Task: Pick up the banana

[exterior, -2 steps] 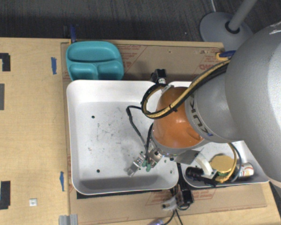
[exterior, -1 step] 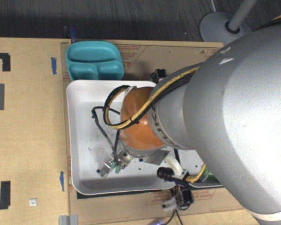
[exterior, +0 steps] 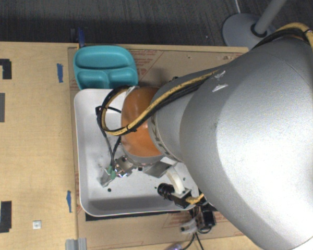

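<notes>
My arm reaches in from the right and covers most of the left white bin [exterior: 87, 139]. Its orange band [exterior: 138, 126] sits over the bin's middle. Below the band, the gripper [exterior: 110, 174] points down toward the bin floor near the front left corner, seen mostly from above and partly hidden by the wrist and black cables [exterior: 108, 120]. The arm's grey body hides whatever lies in the bin's centre and right side.
A teal moulded tray-like object [exterior: 105, 67] rests at the bin's far edge. Brown cardboard bench surface [exterior: 31, 139] with black and blue tape marks spreads to the left. A grey stand base [exterior: 241, 29] sits at the back right.
</notes>
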Controlling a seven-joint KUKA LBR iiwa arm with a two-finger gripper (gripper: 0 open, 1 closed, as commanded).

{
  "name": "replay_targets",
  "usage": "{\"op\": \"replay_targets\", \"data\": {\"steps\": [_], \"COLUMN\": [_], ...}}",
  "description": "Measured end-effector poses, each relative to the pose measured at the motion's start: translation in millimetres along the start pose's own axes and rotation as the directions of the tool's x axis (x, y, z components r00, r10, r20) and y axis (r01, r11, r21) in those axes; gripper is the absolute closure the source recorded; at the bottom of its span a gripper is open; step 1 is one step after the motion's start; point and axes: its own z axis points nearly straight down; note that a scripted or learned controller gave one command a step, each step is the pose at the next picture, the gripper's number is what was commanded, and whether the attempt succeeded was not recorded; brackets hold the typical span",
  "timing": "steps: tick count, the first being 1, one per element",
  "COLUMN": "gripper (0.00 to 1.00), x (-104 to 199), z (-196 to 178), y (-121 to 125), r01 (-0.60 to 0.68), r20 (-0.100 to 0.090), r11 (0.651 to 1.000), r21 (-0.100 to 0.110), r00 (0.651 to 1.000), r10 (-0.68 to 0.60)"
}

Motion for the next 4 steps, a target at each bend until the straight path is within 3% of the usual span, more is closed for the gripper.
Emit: {"op": "replay_targets", "data": {"steps": [1,2,4], "gripper": [0.00,1.00,1.00], "x": [4,4,4], "z": [-50,-60,-80], "y": [-16,-16,-14], "r01": [-0.171,-0.170,-0.167], "r20": [0.001,0.001,0.002], "r11": [0.985,0.985,0.986], "r21": [0.002,0.001,-0.001], "r00": [0.985,0.985,0.986], "r10": [0.171,0.170,0.167]}}
